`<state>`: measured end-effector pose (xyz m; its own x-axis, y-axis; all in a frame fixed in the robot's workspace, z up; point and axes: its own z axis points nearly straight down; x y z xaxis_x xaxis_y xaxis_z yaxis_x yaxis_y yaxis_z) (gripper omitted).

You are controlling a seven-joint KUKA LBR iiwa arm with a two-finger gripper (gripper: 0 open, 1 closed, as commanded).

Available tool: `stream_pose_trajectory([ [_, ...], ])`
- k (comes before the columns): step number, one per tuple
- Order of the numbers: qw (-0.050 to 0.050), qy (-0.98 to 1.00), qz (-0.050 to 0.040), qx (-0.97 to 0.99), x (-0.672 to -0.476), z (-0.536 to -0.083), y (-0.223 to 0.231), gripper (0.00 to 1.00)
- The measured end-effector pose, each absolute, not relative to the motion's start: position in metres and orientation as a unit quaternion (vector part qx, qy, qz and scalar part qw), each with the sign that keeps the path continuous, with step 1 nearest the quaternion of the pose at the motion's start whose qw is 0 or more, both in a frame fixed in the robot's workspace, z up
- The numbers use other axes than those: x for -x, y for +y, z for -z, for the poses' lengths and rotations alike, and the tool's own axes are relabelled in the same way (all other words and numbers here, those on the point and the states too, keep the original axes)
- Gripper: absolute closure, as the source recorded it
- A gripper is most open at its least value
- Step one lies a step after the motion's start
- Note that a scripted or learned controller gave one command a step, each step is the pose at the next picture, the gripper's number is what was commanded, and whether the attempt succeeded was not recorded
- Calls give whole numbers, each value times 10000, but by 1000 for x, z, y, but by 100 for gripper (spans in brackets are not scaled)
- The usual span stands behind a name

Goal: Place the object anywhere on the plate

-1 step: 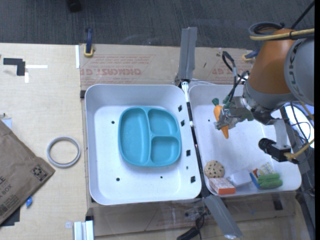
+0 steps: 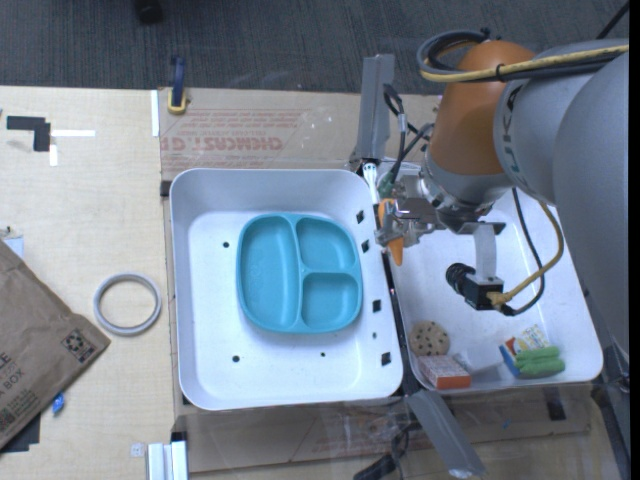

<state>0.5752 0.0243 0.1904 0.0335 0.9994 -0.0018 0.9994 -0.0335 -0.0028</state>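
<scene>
Pale wooden counter point(image 2: 80, 208), dark carpet point(image 2: 280, 18) beyond — blue plate point(image 2: 300, 271) sits in the left bin point(image 2: 200, 368). The hand point(image 2: 392, 240) hovers over the bins' divide, grasping something orange point(image 2: 396, 252).

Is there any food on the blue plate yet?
No, the blue plate has nothing lying in its three compartments; the cookie lies in the right bin.

The arm's wrist point(image 2: 470, 158) hides the tool point(image 2: 398, 230) fingers; a cardboard box point(image 2: 35, 338) is cut off left.
</scene>
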Motion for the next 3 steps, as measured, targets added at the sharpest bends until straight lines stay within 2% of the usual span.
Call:
stream_pose_trajectory([
  [1,3,-6953,-18,7187,-575,-191,24,0],
  [2,2,-6956,-32,7184,-575,-199,23,100],
  [3,11,-6999,-23,7142,-543,-190,91,100],
])
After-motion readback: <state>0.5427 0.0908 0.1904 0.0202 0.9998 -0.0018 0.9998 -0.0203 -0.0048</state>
